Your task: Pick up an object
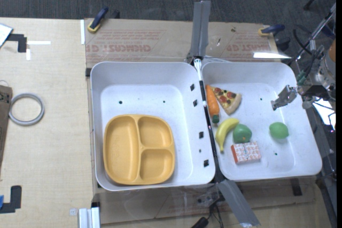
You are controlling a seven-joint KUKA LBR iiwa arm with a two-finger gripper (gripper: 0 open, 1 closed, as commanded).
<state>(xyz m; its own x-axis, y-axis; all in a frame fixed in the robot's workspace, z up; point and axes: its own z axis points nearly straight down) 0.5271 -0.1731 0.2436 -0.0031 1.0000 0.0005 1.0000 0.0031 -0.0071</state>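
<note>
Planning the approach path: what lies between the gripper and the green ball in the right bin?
Nothing: in the camera view, only bare white bin floor separates the gripper from the green ball below it.

Two shallow white bins sit side by side on the bench (48, 168). The left bin (144, 75) holds a yellow three-compartment plastic plate (140, 149) in its near-left part. In the right bin (256, 75), an orange toy carrot (213, 103) lies along the left wall, with a toy pizza slice (228, 100) just right of it. Nearer the front lie a yellow toy banana (225, 132), a green toy pepper (242, 133) beside it, and a small red-and-white box (246, 152) in front. A round green toy fruit (278, 131) sits well to their right. A grey tape roll (25, 109) rests on the bench, left of both bins.
</note>
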